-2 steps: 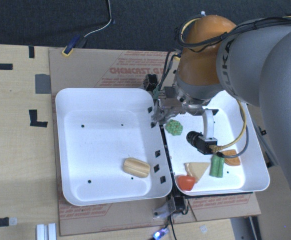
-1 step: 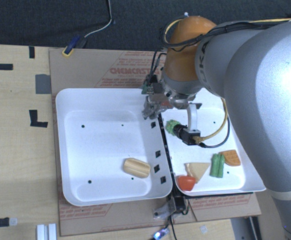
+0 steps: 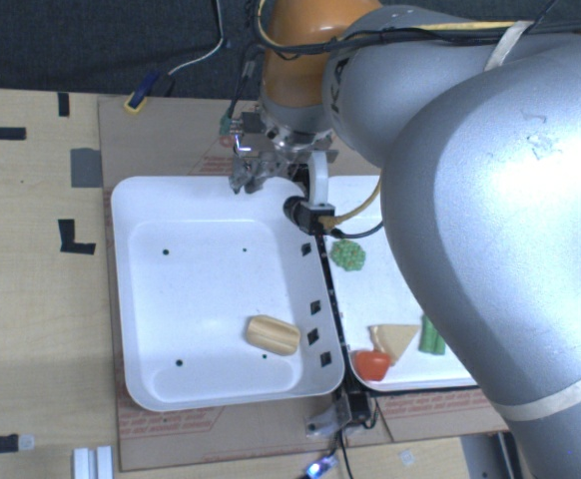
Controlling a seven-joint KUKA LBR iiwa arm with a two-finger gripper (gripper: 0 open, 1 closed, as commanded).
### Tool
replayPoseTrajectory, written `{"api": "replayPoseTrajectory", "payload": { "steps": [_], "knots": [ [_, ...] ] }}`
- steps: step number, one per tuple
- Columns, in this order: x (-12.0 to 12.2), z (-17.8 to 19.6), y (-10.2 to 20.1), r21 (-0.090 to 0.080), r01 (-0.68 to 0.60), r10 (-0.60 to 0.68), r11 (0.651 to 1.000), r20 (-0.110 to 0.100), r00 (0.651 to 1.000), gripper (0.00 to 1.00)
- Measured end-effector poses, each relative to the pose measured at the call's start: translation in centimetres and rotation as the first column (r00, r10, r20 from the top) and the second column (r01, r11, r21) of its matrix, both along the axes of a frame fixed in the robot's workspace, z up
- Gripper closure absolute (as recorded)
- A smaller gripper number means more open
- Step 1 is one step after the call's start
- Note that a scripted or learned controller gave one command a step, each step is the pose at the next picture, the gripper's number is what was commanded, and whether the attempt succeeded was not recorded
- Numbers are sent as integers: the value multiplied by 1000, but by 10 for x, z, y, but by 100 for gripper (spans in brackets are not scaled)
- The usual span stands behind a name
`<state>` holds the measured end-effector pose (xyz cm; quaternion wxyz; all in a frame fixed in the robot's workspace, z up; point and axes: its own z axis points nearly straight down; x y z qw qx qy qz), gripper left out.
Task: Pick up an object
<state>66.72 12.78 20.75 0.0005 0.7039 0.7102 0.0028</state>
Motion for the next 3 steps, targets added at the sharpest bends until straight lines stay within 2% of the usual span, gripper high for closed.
{"api": "replayPoseTrajectory", "payload": {
  "steps": [1,2,3],
  "knots": [
    [2,114,57,2,1,-1,1000,6,1000,100],
    [0,98,107,-3,3,-3,1000,-6,1000,100],
    [1,98,104,-5,6,-6,1000,-6,1000,0]
  ]
}}
